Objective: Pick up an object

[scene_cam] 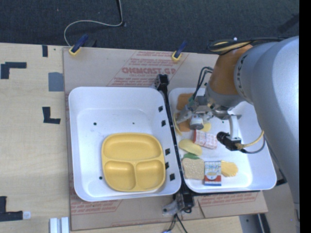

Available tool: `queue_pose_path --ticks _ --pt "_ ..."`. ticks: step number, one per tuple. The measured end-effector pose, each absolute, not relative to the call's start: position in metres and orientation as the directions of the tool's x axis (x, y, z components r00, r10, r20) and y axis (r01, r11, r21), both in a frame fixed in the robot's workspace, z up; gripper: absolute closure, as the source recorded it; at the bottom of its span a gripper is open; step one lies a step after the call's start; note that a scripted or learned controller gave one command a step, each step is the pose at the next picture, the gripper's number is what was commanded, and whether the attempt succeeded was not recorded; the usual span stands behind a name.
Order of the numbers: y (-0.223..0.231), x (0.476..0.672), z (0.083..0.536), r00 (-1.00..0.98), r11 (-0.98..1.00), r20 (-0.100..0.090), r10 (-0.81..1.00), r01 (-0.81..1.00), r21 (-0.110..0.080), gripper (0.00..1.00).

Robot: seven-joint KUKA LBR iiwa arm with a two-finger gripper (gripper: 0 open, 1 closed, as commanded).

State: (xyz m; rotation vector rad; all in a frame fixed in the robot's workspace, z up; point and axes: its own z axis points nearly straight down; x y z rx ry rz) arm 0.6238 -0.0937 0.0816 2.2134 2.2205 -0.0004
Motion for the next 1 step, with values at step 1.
queue_pose_path --ticks 1 --pt "-0.0953 0.6687 0.0850 -0.004 0.004 -0.002 1.000 1.000 -0.004 0.00"
